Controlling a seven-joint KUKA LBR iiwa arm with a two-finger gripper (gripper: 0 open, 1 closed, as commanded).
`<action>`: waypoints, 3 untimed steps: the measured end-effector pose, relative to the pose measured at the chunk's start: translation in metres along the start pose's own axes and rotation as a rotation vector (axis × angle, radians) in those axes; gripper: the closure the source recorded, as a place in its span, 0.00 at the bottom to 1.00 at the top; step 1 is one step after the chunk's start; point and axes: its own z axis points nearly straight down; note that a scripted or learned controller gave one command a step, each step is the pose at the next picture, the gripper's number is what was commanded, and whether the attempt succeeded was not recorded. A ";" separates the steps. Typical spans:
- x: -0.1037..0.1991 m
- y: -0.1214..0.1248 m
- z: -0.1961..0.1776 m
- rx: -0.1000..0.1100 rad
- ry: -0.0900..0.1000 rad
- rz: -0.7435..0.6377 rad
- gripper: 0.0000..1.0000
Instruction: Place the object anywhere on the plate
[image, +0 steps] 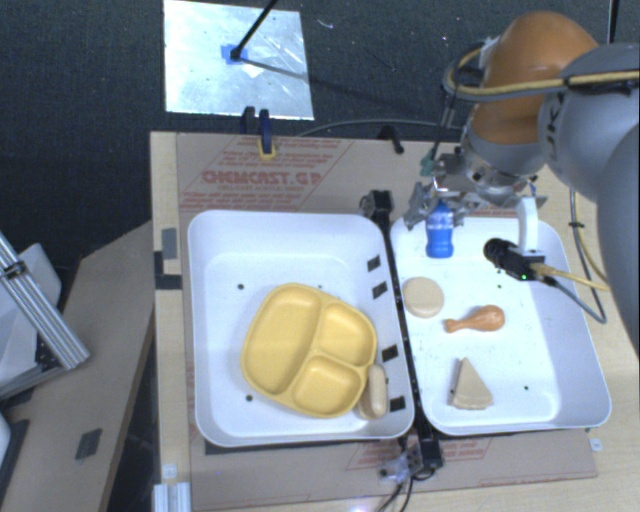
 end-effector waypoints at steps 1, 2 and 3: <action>0.046 -0.026 0.010 0.003 0.000 0.001 1.00; 0.092 -0.045 0.020 0.002 0.000 0.001 1.00; 0.147 -0.059 0.024 0.002 0.001 -0.001 1.00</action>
